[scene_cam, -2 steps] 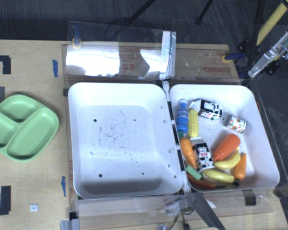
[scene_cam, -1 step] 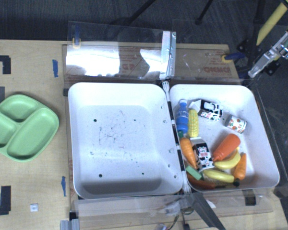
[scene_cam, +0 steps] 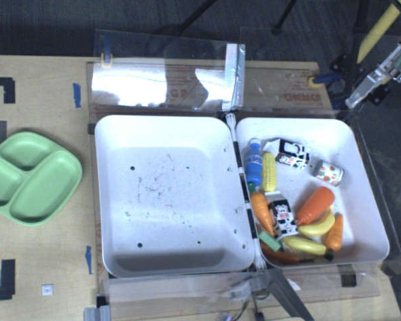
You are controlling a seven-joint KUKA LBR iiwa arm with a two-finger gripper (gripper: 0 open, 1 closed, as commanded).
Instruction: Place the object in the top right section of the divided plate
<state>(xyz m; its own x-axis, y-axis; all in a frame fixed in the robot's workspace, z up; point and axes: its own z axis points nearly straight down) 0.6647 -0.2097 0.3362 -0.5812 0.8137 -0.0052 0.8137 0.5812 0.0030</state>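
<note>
Camera view: we see toys (scene_cam: pixel 295 199) piled in the right bin (scene_cam: pixel 361 172).
Plate (scene_cam: pixel 32 177): nine o'clock, bare; all remains.
Claw (scene_cam: pixel 381 79): we cannot tell.

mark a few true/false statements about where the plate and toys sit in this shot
1. The green divided plate lies on the bench left of both bins. True.
2. The toys are piled in the left bin. False: they lie in the right bin.
3. A corn cob lies beside a blue bottle. True.
4. The plate already holds a banana. False: the bananas lie in the right bin.
</note>
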